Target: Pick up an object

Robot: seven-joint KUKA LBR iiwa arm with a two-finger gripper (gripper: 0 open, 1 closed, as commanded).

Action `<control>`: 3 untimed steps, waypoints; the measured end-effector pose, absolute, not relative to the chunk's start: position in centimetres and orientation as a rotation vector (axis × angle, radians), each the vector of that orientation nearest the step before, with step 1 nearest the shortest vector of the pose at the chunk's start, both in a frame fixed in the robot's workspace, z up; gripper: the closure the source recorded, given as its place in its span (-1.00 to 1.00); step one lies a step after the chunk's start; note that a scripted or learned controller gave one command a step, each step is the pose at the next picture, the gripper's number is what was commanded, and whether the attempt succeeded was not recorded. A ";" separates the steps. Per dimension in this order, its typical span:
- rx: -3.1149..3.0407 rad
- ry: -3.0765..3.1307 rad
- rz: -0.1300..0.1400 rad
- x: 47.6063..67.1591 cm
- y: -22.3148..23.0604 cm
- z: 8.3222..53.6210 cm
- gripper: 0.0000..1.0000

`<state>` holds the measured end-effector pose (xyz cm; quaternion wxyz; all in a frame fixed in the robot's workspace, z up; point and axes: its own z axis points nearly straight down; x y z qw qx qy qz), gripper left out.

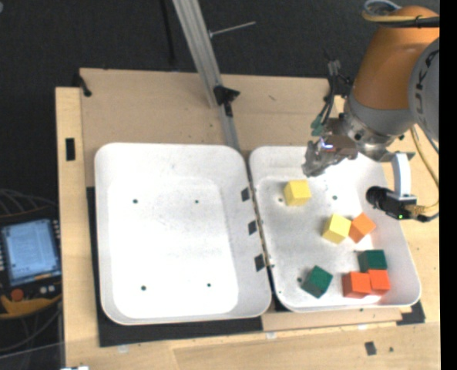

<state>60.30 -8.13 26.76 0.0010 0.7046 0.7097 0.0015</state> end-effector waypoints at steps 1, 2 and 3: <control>2.218 2.224 0.001 62.1 -3.5 26.4 1.00; 2.212 2.227 0.005 62.5 1.9 26.5 1.00; 2.215 2.229 -0.002 62.5 7.3 24.2 1.00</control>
